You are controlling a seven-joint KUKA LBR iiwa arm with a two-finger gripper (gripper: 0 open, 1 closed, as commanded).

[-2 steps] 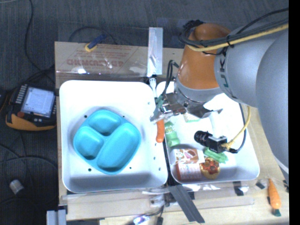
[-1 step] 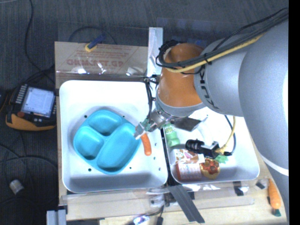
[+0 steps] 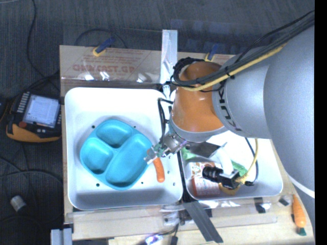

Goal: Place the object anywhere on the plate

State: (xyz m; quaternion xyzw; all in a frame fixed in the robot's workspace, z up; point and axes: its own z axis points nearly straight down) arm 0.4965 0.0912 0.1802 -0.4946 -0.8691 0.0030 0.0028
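blue plate (image 3: 115, 154), orange carrot (image 3: 160, 170), gripper (image 3: 155, 152)

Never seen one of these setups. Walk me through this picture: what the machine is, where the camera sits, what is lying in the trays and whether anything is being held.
The big grey and orange shape is a robot arm, reaching in from the right. One camera, fixed above the bench, looks down at a slant. Two shallow white bins sit side by side. The left bin holds a blue divided plate. At the plate's right edge is the gripper, with a small toy carrot just below it; whether its jaws grip the carrot cannot be told. The right bin holds a jumble of small items, partly hidden by the arm.
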